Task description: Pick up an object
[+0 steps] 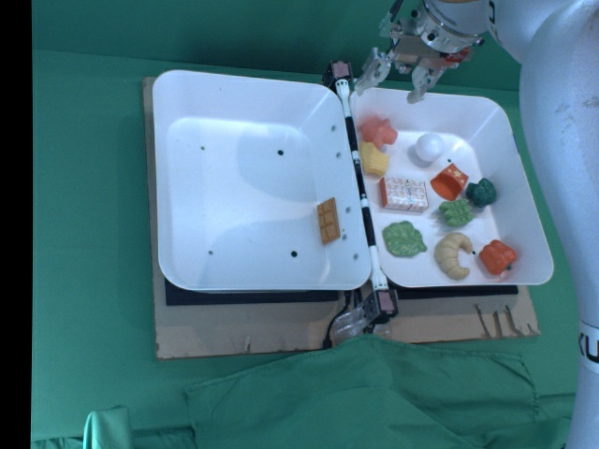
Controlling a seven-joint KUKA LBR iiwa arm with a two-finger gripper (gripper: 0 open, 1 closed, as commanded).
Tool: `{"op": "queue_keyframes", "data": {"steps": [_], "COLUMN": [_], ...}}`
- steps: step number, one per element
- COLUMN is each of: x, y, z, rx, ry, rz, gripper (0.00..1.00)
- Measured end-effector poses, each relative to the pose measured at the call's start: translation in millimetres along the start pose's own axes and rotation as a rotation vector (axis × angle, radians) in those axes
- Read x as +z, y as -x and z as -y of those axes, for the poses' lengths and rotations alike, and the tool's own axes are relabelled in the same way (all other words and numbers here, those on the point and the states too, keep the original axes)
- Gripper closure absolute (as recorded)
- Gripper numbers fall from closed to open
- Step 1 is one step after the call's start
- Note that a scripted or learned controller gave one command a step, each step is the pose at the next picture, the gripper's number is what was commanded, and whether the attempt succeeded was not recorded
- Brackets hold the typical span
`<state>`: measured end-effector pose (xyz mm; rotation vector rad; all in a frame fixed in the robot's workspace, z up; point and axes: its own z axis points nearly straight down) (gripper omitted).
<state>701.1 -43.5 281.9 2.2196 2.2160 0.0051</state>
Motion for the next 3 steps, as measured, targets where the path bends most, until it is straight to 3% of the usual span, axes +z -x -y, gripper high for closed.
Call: {"op": "queue_keyframes", "data": {"steps": [1,2,3], "x": [-14.5,-13.7,72.0], "y": [0.3,0.4,58.3], "z": [-1.4,-1.2,14.0], "rx": [0.002,0.002,0.007], "ry": [0.009,0.007,-0.009], "rz": [0.001,0.002,0.002], "gripper": [1.0,0.0,0.0]}}
